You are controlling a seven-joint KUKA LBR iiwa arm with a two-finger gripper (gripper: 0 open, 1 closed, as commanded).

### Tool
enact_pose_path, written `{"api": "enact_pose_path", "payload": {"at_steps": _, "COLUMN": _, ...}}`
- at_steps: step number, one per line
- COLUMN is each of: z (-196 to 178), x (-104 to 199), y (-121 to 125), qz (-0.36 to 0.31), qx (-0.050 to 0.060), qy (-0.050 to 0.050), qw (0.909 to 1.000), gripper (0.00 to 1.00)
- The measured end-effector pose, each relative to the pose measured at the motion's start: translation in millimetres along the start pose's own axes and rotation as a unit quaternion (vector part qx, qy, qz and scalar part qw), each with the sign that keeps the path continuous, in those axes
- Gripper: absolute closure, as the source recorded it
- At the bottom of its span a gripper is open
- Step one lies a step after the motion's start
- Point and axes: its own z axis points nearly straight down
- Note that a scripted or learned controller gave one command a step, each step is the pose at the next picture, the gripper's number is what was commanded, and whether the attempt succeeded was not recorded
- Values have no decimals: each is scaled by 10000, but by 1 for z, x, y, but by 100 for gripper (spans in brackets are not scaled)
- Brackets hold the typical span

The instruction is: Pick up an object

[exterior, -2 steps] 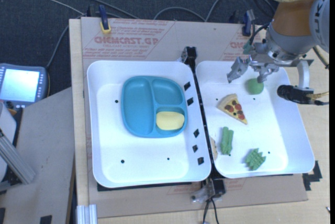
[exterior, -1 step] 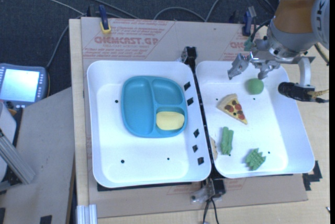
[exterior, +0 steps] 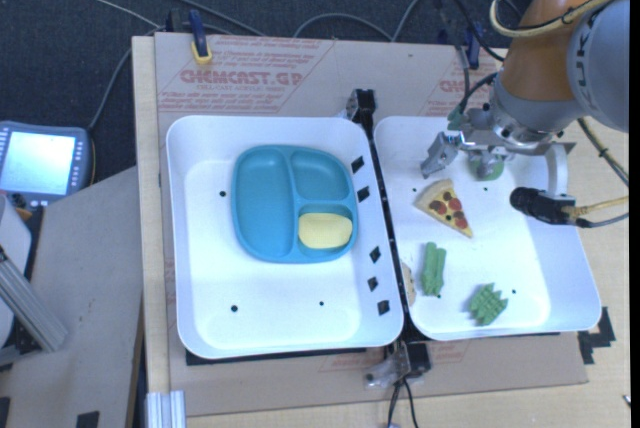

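The arm is reaching in over the right bin (exterior: 560, 266), and its hand (exterior: 462, 152) is hanging at the far end of that bin, just above the toy pizza slice (exterior: 446, 207). From where I am standing I cannot tell whether the hand is apart or together; its lower parts are blurring into grey and green, and nothing is showing clearly between them.

The pizza slice is lying flat on the white floor of the bin, its point aimed toward the near right, and it is looking like the nearest candidate for a pick. I am judging it to be a light, stiff plastic toy, thin and low, so there is little edge to catch. Closing across its narrower width near the middle is seeming the safest hold; the pointed tip is likely to squirt out, and a smooth plastic face may be slippery.

Nearer the front of the same bin, a green toy vegetable (exterior: 433, 269) is lying lengthwise, and a second, knobbly green piece (exterior: 487, 304) is sitting just beside the front rim. Both are looking light and rigid, with more height to pinch than the slice. They are lying apart from each other and from the slice, so none is crowding another.

In the left bin (exterior: 200, 296) a blue divided plate (exterior: 270, 206) is resting with a pale yellow piece (exterior: 325, 230) in its near right compartment, well away from the hand.
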Motion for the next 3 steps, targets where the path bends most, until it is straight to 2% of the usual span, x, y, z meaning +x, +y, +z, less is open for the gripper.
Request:
{"api": "enact_pose_path", "payload": {"at_steps": 2, "z": 82, "x": 1, "y": 9, "qz": -3, "qx": -14, "qy": -4, "qw": 10000, "gripper": 0}}
{"api": "enact_pose_path", "payload": {"at_steps": 3, "z": 68, "x": 1, "y": 10, "qz": 0, "qx": -40, "qy": -2, "qw": 10000, "gripper": 100}}
